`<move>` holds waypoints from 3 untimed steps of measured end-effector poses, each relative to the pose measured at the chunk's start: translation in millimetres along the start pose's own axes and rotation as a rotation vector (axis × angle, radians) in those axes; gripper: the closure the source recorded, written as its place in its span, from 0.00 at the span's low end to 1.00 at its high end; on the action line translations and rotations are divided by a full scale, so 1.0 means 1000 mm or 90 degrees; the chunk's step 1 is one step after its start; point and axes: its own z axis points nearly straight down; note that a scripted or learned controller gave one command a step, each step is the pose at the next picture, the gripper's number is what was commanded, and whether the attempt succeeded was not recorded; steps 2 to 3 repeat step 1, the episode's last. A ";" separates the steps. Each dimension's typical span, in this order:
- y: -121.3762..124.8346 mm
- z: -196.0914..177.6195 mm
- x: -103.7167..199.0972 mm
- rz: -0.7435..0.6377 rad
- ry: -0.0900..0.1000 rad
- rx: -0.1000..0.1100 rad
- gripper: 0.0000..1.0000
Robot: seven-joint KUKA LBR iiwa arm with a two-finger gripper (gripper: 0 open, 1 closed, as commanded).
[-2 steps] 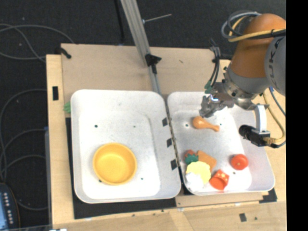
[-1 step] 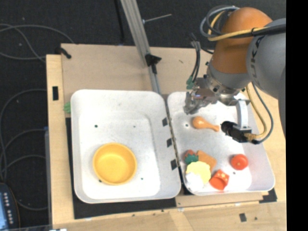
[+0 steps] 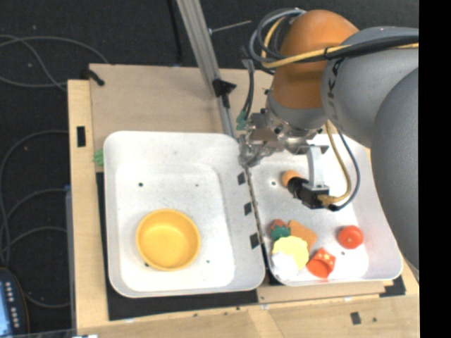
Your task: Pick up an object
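Note:
My gripper [image 3: 248,153] hangs below the orange band, over the top left corner of the right bin [image 3: 380,259], close to the ridge between the two bins. Nothing is visible in it. A small orange object [image 3: 288,179] lies in the right bin just right of the gripper, beside a black fitting [image 3: 309,192] on the arm. At the bin's front lie a yellow piece [image 3: 291,248], a white piece [image 3: 283,265], a green piece [image 3: 280,227], a tan piece [image 3: 304,232], a red block [image 3: 321,264] and a red round item [image 3: 350,237].
A yellow bowl [image 3: 168,239] sits at the front of the left bin [image 3: 141,160]. A slanted metal rail [image 3: 201,44] runs down from the top to the bins' shared back corner. The bulky grey arm [image 3: 380,97] overhangs the right bin's back and right side.

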 end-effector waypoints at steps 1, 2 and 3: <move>0.008 0.016 0.046 0.001 0.000 0.000 1.00; 0.008 0.016 0.046 0.001 0.000 0.000 1.00; 0.008 0.016 0.046 0.001 0.000 0.000 1.00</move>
